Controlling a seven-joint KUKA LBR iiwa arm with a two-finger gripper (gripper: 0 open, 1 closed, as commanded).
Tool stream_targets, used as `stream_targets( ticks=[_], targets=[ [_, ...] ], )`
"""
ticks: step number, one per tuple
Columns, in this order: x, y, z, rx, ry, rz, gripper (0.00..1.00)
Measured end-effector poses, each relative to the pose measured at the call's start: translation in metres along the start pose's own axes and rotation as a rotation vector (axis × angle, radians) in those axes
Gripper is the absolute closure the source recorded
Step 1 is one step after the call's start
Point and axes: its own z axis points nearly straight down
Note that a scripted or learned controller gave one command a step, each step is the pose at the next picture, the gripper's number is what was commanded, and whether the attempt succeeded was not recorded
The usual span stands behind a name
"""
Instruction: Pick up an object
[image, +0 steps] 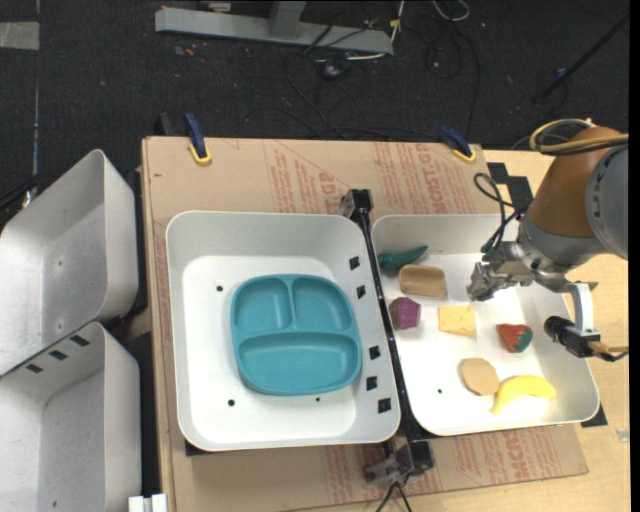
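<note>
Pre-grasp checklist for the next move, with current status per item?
1. Targets available in the right bin: ok. Bread piece, cheese wedge, purple piece, strawberry, banana, tan oval and a teal piece lie there.
2. Gripper over the bin: ok, near its upper middle, right of the bread piece.
3. Nothing held yet: cannot tell from this angle.
4. Nearest targets spaced apart: ok, bread piece and cheese wedge do not touch.
5. Left bin contents: ok, only the teal divided plate.
</note>
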Motion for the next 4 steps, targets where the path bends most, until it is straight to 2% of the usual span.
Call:
stream_targets(
  ticks=[1, 2, 3, 4],
  targets=[
    [-0.007, 0.007, -0.060, -0.004, -0.001, -0.002, 1.00],
    [-0.003, 0.000, -0.109, -0.003, -0.001, -0.003, 1.00],
    [-0.001, 0.003, -0.174, -0.006, -0.002, -0.004, 1.00],
    [0.055, 0.013, -0.162, 0.002, 0.003, -0.009, 1.00]
  ],
)
